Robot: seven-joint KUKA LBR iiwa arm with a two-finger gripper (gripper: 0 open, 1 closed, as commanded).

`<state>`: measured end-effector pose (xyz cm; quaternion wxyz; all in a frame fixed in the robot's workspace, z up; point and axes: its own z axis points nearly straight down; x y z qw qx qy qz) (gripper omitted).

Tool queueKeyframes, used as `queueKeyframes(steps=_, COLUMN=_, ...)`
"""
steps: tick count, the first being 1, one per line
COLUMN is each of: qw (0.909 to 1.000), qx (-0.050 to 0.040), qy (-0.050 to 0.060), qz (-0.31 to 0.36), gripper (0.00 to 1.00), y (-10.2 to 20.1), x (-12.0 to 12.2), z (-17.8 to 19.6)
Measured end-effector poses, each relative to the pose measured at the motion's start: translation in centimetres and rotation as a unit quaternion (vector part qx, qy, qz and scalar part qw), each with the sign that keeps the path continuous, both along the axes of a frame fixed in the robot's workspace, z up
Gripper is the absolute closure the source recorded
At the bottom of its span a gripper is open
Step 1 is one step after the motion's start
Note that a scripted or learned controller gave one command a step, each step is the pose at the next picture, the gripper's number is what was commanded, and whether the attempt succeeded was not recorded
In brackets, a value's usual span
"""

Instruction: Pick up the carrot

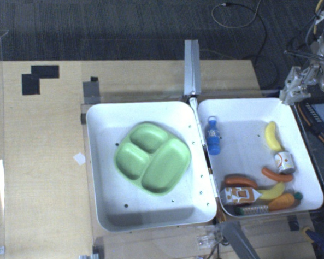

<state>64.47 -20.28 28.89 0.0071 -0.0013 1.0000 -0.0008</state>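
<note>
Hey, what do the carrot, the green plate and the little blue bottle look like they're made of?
Carrot: probably moulded plastic, a toy; flat, even orange with a green tip.
Green plate: likely plastic, matte; uniform pale green, soft rounded compartments, no glare.
Blue bottle: seemingly clear-blue plastic with a label; too small to be sure.

A: How many bins sit on the bench?
B: Two: a left bin (101, 212) and a right bin (243, 116), side by side.
A: And plates?
B: One green divided plate (153, 157), in the left bin.
A: Count the right bin for me.
B: One blue bottle (212, 135) just right of the shared wall. Two bananas: one (271, 136) well right of the bottle, another (274, 190) below it. One small can (284, 162) between them. Two sausages (240, 180) (276, 174). One carton (240, 195). One carrot (283, 201) beside the lower banana.
</note>
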Motion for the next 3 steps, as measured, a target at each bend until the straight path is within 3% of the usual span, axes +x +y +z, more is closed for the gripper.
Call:
queueKeyframes(steps=1, qw=0.9667, qx=-0.0019, qy=0.002, qz=0.256, gripper=1.00, y=-0.2, x=0.6, z=-4.9)
queueKeyframes(steps=2, qw=0.9750, qx=-0.0017, qy=0.002, qz=0.222, gripper=1.00, y=-0.2, x=-1.0, z=-8.9)
queueKeyframes(steps=3, qw=0.9744, qx=-0.0026, qy=0.001, qz=0.225, gripper=1.00, y=3.6, x=-4.3, z=-2.0)
